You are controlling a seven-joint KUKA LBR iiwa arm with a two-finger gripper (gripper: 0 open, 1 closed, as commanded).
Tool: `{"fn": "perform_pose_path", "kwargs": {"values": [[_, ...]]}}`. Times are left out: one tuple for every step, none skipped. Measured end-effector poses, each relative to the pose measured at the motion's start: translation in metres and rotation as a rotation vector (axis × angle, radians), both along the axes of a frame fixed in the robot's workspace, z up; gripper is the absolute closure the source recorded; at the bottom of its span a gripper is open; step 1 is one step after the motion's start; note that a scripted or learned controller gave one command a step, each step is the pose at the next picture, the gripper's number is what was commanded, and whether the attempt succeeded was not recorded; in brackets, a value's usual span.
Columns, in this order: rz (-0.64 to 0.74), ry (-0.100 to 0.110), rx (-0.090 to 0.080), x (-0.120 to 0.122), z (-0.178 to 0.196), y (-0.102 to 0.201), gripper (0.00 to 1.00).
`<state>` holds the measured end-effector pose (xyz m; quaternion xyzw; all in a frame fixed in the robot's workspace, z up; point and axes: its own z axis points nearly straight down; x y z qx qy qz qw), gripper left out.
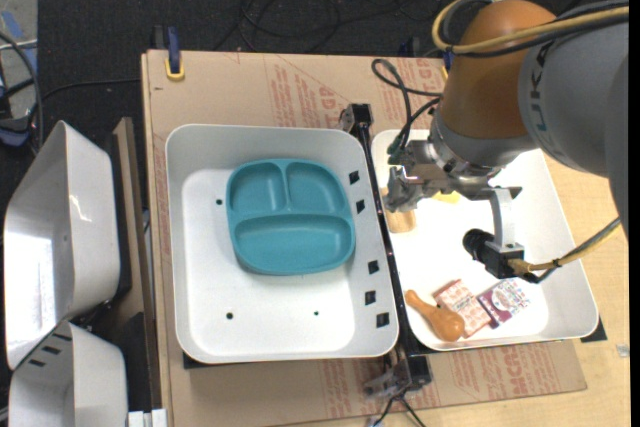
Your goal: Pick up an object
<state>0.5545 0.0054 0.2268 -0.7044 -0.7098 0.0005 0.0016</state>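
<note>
My gripper (403,198) hangs low over the near-left part of the right bin (566,245), close to the divider between the bins. Directly under it a small tan object (401,221) peeks out; whether the gripper touches it cannot be told. A bit of yellow (447,198) shows beside the wrist. At the front of the right bin lie an orange pear-shaped toy (438,314), a pink-and-white packet (461,299) and a purple-and-white packet (506,298). The arm's bulk hides the back of this bin.
The left bin (200,315) holds a teal divided plate (290,217) in its middle. Black clips (372,267) line the divider between the bins. Cables run from the wrist over the right bin. White tubs (55,235) stand off the bench at the left.
</note>
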Motion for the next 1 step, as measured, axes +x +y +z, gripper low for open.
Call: {"fn": "perform_pose_path", "kwargs": {"values": [[0.001,0.0,0.0,-0.0161,-0.0096,0.0529,1.0]]}}
